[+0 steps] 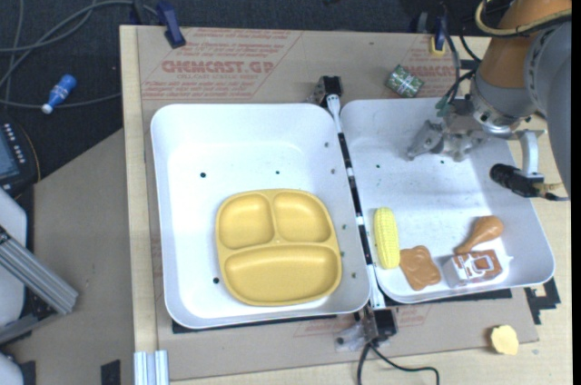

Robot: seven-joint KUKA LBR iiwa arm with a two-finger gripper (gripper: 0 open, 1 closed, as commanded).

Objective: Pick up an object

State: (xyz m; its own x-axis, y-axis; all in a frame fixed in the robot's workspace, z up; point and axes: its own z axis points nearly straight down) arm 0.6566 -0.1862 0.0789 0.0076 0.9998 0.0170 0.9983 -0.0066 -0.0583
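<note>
— While the arm [526, 38] reaches in from the right, where does the gripper [442, 141] stand?
— Item one: gripper, over the far part of the right bin [427, 202]. Fingers spread apart, nothing between them. Whether the tips touch the bin floor cannot be told.
— And the objects to pick?
— Item two: corn cob [387, 238], near edge of the right bin, by the divider. Item three: brown piece [419, 266] just beside it. Item four: red-and-white packet [477, 266]. Item five: drumstick [480, 233], touching the packet. All well apart from the gripper.
— The left bin [182, 156]?
— Item six: yellow divided tray [277, 246].
</note>
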